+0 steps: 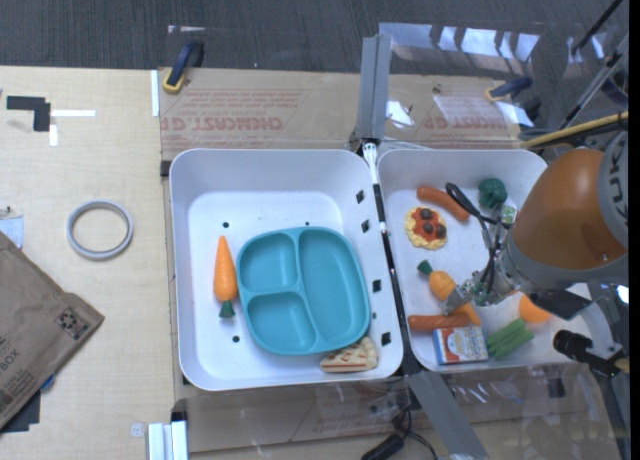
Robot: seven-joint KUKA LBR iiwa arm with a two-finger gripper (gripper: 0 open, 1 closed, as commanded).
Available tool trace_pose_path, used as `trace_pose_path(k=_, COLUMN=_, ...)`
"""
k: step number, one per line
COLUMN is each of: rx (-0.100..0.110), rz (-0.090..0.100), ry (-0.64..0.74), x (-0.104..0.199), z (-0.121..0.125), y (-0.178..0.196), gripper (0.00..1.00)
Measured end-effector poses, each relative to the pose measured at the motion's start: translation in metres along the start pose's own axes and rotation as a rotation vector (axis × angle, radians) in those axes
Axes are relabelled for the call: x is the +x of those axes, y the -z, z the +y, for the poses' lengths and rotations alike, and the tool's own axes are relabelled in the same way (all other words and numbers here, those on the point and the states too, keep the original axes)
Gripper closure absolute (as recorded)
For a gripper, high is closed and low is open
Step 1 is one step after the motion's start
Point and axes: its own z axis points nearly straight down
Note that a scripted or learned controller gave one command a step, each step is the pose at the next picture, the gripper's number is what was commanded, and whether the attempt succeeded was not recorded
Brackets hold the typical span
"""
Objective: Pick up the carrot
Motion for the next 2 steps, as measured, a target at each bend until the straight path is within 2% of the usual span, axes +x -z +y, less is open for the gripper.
trace_pose_path(k=1, rx=0.02, rz=0.008, ry=-0.369, x=0.036, z=0.069, y=0.095, gripper=1.0)
trace_pose_path(k=2, rx=0.021, rz=0.007, ry=-0.441, x=0.035, z=0.121, y=0.151, gripper=1.0)
